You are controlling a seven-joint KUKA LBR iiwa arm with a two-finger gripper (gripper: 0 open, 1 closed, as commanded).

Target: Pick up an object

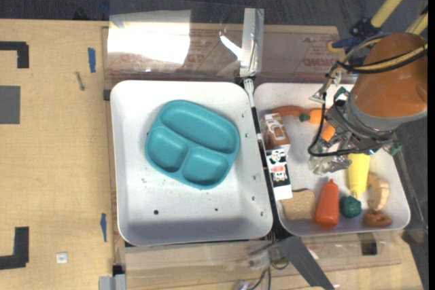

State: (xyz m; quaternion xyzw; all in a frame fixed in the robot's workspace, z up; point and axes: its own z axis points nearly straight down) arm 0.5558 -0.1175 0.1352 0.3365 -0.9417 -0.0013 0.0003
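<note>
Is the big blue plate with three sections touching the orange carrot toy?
Apart. The camera view shows the teal divided plate in the left bin, the orange carrot toy in the right bin, bin walls between them.

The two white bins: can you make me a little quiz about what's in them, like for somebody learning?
1. True or false: the teal divided plate lies in the left bin.
2. Which colour is the bottle-shaped toy near the right bin's front edge? A) red-orange B) blue C) purple
3. Fill in: the robot's hand hovers over the ____ bin.

Key: 1 true; 2 A; 3 right.
</note>
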